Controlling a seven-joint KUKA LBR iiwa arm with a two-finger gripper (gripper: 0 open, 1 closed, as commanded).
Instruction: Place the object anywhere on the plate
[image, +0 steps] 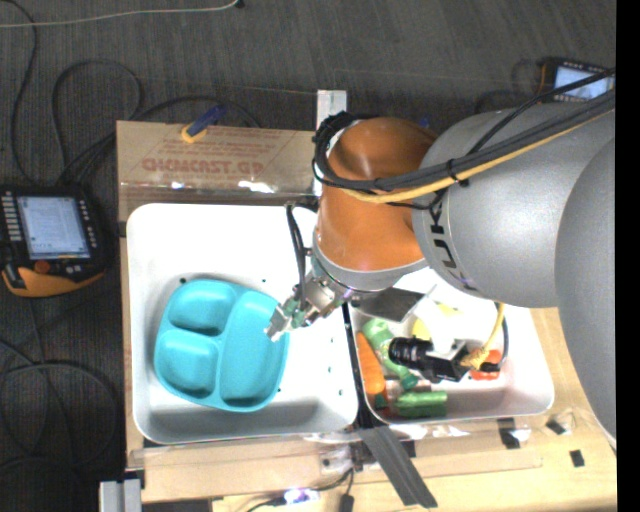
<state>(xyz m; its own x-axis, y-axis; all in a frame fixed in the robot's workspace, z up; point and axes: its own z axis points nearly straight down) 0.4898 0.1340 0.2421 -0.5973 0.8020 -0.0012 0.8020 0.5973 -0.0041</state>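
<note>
Smooth grey arm (530, 190) hangs its end effector (285, 322), grip unreadable, over glossy turquoise sectioned plate (215, 345).

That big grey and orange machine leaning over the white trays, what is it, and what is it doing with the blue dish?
It is a robot arm, seen from a single camera fixed above the bench and looking down at a slant. The arm reaches in from the right of the picture. At its tip is a small claw, hovering over the right edge of the turquoise divided plate. The plate lies in the left white bin. The right white bin holds a jumble of toy foods, among them a carrot and some green pieces. The job is to put an object on the plate. Something small and greenish seems to sit at the claw, but the picture is too blurry to tell whether it is held.
</note>
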